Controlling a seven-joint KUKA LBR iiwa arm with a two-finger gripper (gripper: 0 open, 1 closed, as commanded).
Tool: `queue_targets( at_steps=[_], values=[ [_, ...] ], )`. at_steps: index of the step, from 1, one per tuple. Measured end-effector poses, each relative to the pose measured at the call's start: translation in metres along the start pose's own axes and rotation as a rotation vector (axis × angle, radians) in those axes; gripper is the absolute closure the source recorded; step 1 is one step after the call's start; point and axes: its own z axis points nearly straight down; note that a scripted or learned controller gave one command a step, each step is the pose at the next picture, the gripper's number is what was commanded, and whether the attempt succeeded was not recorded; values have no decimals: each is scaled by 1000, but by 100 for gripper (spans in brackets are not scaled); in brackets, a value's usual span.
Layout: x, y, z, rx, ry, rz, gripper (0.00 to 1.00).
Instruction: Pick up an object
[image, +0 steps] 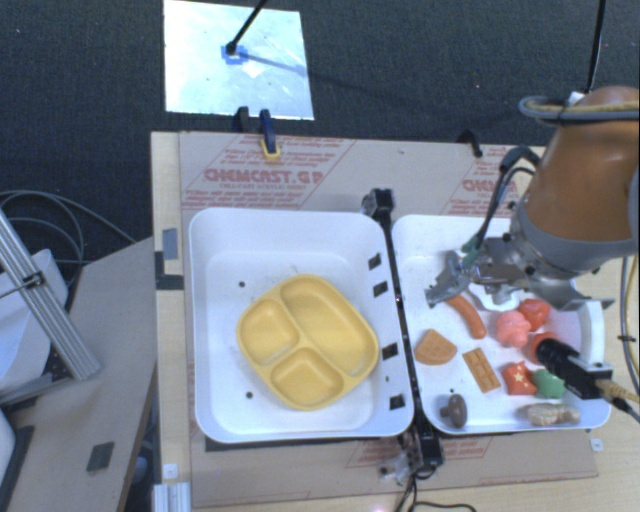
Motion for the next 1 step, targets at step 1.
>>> queue_targets(
  at_steps=[1],
  values=[
    [11, 63, 95, 17, -2, 7, 0]
  ],
)
